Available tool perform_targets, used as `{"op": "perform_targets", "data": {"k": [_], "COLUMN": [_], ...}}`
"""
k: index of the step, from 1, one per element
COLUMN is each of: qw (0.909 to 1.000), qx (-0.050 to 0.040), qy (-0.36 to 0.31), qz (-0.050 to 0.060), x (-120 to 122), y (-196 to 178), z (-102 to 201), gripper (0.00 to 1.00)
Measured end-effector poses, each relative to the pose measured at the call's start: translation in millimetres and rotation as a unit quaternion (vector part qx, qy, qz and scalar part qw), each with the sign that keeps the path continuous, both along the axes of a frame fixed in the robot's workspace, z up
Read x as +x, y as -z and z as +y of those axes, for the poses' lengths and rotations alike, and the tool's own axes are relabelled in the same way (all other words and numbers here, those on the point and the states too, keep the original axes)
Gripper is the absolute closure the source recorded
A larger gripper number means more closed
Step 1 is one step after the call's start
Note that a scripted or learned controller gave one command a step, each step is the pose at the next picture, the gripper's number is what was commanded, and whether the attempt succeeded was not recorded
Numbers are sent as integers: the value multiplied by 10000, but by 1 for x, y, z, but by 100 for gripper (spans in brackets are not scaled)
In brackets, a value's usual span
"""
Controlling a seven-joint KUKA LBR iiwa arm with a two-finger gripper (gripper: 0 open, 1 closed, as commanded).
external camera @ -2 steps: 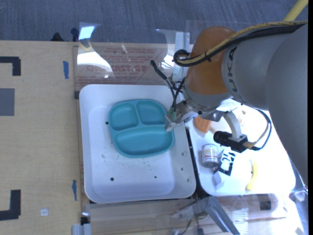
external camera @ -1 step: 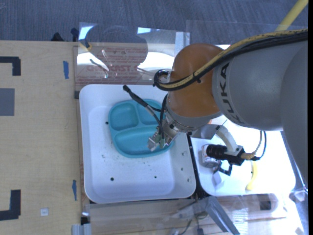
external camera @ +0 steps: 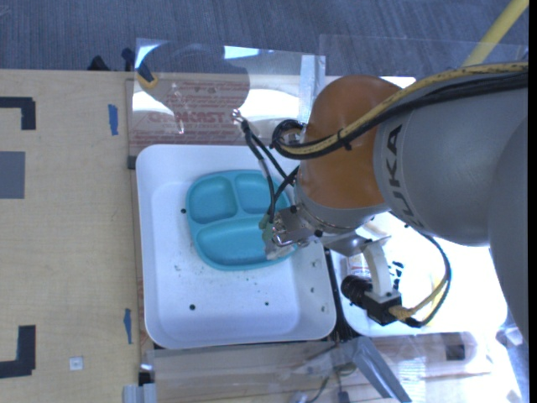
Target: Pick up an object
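Since the blue divided plate (external camera: 225,218) lies flat in the left bin (external camera: 168,309), you're at the reach-and-grasp step. Your gripper (external camera: 281,235) sits at its right rim; I can't tell its opening or whether it has hold. Next, you need a firm rim pinch, then a straight lift.

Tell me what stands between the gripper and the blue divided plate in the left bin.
Nothing visible does. The gripper is already at the right edge of the blue divided plate, which lies alone in the left bin; the wrist hides the contact itself.
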State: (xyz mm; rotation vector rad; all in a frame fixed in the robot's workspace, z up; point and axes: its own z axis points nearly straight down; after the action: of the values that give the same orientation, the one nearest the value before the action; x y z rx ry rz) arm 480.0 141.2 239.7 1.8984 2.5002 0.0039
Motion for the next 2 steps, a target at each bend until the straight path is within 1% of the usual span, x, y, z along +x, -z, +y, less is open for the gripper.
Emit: {"op": "perform_targets", "data": {"k": [1, 2], "qw": [9912, 9336], "qx": [-4, -7], "qy": [-1323, -3582], "qz": [-10, 34], "x": [0, -1], "y": [-54, 6], "z": [36, 48], "gripper": [100, 100]}}
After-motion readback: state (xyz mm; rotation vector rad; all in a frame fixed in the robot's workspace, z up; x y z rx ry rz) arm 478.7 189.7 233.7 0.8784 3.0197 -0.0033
